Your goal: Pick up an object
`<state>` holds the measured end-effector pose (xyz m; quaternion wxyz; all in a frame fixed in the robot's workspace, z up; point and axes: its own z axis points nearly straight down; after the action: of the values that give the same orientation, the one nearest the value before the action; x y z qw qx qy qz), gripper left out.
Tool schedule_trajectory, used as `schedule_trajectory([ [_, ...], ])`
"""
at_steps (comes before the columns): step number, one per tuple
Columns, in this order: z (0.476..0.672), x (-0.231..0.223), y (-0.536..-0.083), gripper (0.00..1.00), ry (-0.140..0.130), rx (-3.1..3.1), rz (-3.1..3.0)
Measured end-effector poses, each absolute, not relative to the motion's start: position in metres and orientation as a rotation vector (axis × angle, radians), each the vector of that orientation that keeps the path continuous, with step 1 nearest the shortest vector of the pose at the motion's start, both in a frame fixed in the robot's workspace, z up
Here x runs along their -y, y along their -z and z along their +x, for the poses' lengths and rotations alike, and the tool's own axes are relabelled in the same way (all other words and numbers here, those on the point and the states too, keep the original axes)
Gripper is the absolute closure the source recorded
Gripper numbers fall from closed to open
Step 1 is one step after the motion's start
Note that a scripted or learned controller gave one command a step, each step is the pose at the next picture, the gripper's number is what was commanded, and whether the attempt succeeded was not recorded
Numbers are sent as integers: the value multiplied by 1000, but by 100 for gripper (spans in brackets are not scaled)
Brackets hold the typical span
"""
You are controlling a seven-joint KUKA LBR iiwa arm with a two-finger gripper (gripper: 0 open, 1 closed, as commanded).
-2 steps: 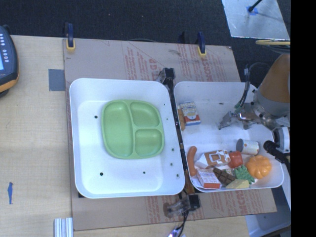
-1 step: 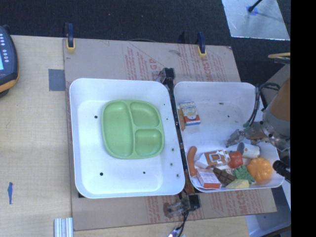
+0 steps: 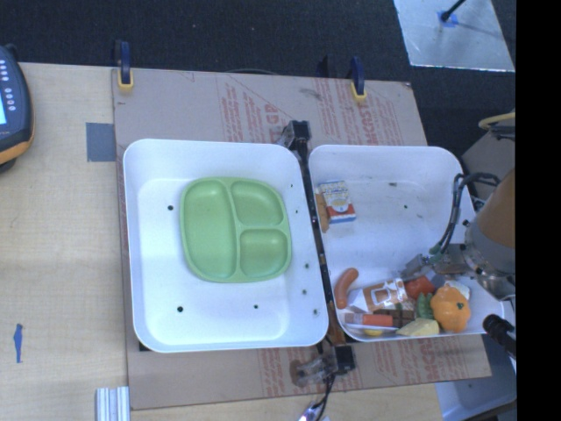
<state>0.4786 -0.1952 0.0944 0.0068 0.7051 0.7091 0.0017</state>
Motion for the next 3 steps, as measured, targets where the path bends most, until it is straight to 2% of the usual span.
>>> schedule_trajectory([
  [1,575,133,-93,0,-4,-2233,2204],
  [2,575,216,-93,0,3,-2218,2221],
  [3,505,177,-230,0,-6,-2224,2215],
])
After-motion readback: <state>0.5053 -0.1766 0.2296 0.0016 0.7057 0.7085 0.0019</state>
